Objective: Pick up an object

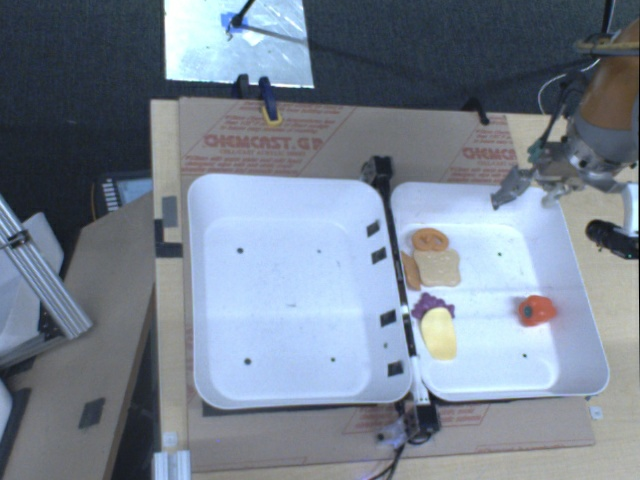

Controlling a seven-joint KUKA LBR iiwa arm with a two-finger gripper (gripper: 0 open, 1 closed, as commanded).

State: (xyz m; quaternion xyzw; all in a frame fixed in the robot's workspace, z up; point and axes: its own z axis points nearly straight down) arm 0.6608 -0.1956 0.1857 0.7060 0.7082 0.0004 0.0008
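My gripper [527, 193] hangs above the back right corner of the right bin [560, 268], its two fingers spread open with nothing between them. In that bin lie a red tomato-like object [536, 310] at the right, a tan bread slice [438, 267], an orange round piece [430, 239] behind the bread, a purple grape bunch [432, 304] and a yellow lemon-like piece [440, 335] near the left wall. The gripper is well clear of all of them, up and to the right.
The left bin [290, 288] sits beside the right one, joined by black clips [385, 258] along the shared wall. Both rest on a cardboard sheet [300, 133] on the bench. A metal plate [238, 28] lies at the back.
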